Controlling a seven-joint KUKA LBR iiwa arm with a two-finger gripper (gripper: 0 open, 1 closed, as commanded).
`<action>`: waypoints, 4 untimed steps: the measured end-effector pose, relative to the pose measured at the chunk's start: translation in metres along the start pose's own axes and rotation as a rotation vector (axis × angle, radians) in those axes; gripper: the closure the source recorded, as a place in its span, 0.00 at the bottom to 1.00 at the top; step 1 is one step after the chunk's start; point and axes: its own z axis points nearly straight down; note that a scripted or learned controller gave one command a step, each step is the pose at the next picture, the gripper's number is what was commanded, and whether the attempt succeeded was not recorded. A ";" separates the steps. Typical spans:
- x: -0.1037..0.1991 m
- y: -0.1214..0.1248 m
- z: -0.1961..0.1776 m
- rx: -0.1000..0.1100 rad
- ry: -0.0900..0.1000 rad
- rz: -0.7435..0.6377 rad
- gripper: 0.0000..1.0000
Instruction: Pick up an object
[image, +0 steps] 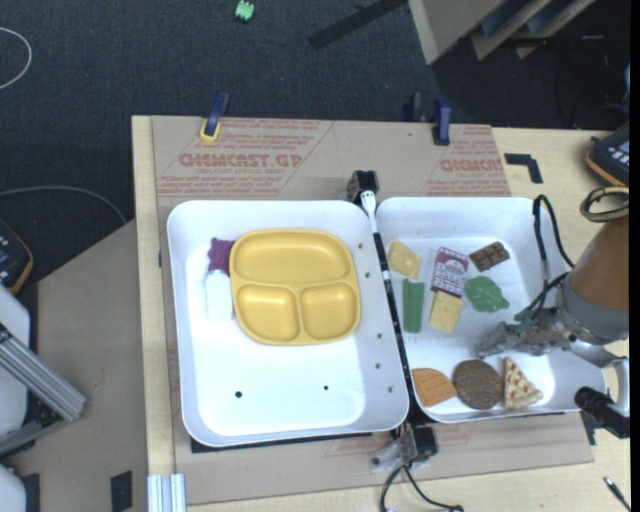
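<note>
Camera view, looking down on a tabletop (300, 160) with a left bin (290, 400) and a right bin (520, 215) side by side. Reaching in from the right with the arm (600, 290), and carrying the gripper (505, 342) low over the right bin, just above the pizza slice (520, 383) and just below a green leaf piece (486, 294). Cannot tell how far open the gripper is: too small and too tangled with its own metalwork to read. Nothing seen clamped in it.

Judged by that, early in the task: nothing lifted, every piece lying flat on the bin floor. Left to do: close on one piece, raise it clear, hold it.

Taking the pizza slice as the likeliest target, being nearest the gripper. Lying near the front right corner of the right bin, just beside a brown disc (477, 383), with an orange cookie (432, 385) further left. Pointing its narrow tip up and to the left, toward the gripper, with the broad crust end down and to the right. Long axis therefore running diagonally, from upper left to lower right.

Elsewhere in the right bin: a green stick (412, 305) standing lengthwise by the left wall. Over in the left bin: a yellow divided plate (295, 285).
</note>
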 end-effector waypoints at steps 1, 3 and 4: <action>-0.001 0.001 -0.014 -0.008 -0.004 0.001 1.00; 0.009 0.004 -0.114 -0.014 -0.007 -0.003 1.00; 0.009 0.005 -0.143 -0.013 -0.007 -0.003 1.00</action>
